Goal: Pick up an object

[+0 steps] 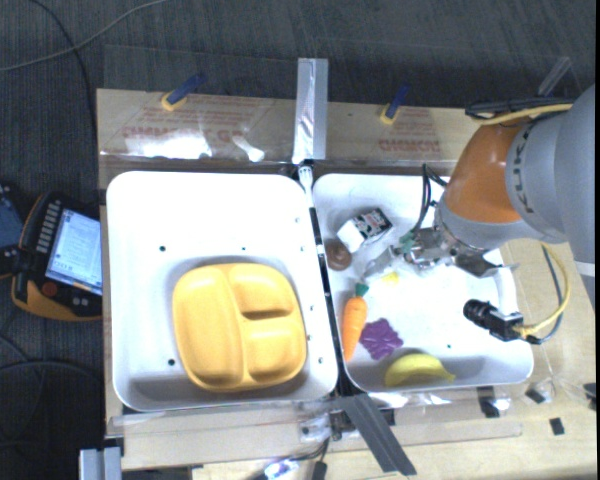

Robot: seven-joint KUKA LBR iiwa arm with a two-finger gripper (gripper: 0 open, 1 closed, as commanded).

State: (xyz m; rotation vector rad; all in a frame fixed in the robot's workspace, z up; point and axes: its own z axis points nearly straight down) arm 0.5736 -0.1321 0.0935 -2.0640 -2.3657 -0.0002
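Toys sit scattered in the right bin [510, 363] — an orange carrot [353, 324] against its left wall, a purple grape cluster [381, 339] just beside it, a yellow banana [417, 369] near the front edge. A small brown piece [338, 256] lies at the left wall farther back, and a white-and-black item [365, 226] rests next to it. The claw [412, 248] hangs low over the middle of this bin, beside that white-and-black item — its grip can't be made out from up here, and nothing is visibly caught in it. Over in the left bin [140, 208], a yellow divided tray [239, 324] lies flat. Both bins rest on the table [570, 428].
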